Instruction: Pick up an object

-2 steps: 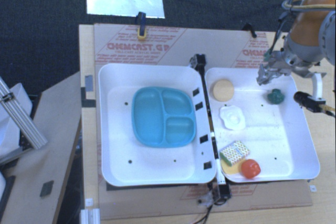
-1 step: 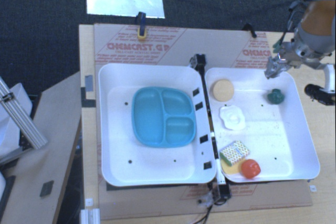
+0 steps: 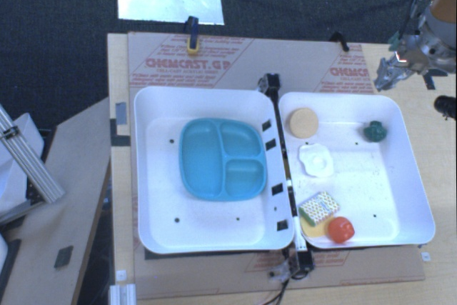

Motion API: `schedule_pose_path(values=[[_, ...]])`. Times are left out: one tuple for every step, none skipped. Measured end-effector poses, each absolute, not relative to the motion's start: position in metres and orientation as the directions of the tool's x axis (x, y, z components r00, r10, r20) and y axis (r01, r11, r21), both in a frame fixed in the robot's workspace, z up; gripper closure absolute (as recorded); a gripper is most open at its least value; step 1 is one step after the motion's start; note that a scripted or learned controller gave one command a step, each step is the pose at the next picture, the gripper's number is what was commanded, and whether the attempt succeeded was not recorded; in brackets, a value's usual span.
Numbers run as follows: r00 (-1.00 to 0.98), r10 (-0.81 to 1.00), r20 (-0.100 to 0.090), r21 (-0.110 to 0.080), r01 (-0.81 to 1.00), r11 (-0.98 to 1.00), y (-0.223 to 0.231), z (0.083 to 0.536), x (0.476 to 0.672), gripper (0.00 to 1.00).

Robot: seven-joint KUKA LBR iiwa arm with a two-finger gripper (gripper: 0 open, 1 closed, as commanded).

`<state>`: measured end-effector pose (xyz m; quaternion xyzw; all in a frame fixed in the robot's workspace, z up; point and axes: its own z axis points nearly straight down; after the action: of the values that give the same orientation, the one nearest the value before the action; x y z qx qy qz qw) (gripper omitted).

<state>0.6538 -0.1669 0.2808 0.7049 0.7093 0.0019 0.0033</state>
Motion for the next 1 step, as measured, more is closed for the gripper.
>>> schedule_pose_path(values=[[-0.007,1.0,0.0,0.0,1.0,0.007,-0.1281,0.2691,0.6338,1.0]])
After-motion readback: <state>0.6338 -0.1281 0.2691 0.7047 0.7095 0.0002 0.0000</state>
